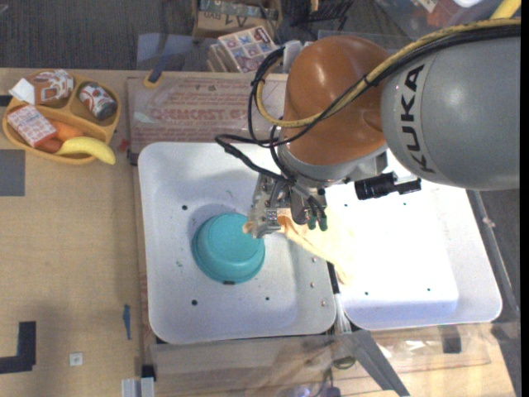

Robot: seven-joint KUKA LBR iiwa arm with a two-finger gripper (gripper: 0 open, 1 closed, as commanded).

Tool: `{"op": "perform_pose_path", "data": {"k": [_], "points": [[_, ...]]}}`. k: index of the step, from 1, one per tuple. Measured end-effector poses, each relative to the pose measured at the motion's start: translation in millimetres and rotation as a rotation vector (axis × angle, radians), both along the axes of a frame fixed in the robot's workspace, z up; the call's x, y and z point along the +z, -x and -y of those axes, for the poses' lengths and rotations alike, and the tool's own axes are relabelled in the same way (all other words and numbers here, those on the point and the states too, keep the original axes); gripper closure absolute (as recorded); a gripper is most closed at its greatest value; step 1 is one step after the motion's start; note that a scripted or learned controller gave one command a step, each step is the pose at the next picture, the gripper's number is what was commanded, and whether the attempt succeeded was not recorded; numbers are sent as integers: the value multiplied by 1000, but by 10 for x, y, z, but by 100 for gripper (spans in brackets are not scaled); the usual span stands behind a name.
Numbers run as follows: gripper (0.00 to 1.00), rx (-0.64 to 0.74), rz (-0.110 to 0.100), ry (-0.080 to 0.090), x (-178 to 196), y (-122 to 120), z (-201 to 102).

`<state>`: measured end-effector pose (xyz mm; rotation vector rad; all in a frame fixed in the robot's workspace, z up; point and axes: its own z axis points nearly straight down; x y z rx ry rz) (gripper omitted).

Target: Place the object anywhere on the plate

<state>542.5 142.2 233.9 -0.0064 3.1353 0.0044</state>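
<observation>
Roughly mid-task: I see the claw over the left bin, clamped on a pale tan object that trails toward the bin divider. Teal plate sits just left, touching the claw tip. Object not yet on the plate; release still pending.

Plate: teal, plain. Bins: white with small dark specks. Arm: grey, orange band, black lettering. Object at gripper: pale yellow-tan. Bench: light wood grain. Banana: yellow.
</observation>
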Motion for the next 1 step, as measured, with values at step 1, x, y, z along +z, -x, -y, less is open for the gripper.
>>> {"op": "perform_pose_path", "data": {"k": [1], "points": [[0,0,0,0,1,-1,1]]}}
